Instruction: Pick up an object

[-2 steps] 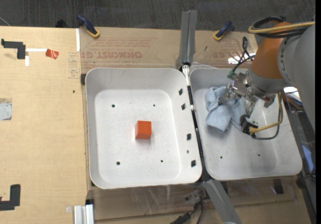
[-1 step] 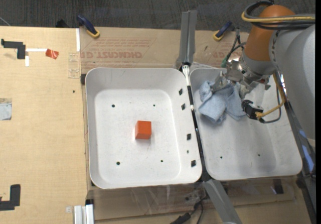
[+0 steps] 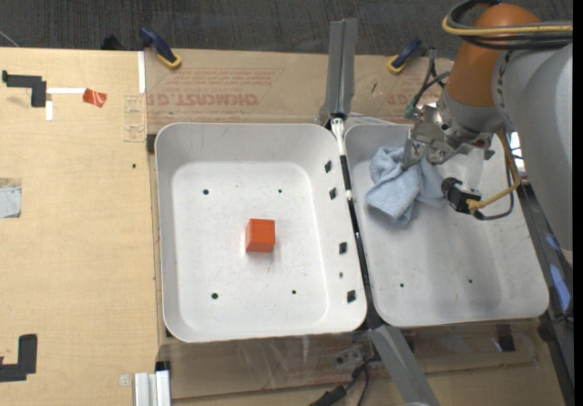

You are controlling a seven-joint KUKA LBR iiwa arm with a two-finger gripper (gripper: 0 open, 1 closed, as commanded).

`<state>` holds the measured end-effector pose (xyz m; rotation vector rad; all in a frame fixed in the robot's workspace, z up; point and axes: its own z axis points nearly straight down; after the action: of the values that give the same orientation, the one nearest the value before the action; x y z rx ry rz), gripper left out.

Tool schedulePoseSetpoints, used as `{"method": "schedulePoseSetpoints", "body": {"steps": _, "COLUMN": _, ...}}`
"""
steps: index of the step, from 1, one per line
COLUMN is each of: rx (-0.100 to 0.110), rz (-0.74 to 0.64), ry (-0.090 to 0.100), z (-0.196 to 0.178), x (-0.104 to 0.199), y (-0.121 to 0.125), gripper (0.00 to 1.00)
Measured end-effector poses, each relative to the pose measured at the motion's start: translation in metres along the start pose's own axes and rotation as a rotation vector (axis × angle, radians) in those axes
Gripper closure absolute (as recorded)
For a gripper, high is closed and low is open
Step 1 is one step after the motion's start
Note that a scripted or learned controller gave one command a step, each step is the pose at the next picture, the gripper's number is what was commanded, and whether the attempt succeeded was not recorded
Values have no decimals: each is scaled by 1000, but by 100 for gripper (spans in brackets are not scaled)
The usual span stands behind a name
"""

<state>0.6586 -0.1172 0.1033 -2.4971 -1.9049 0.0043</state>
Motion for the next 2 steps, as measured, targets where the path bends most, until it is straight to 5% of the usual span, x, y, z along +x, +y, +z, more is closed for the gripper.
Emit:
{"method": "schedulePoseSetpoints", "body": {"steps": 1, "rx": -2, "rz": 4, "ry": 1, "z": -88, "x": 37, "y": -10, "gripper": 100}}
{"method": "schedulePoseSetpoints", "body": {"steps": 2, "rx": -1, "rz": -57, "ry": -1, "z": -87, "x": 25, "y": -7, "gripper": 100}}
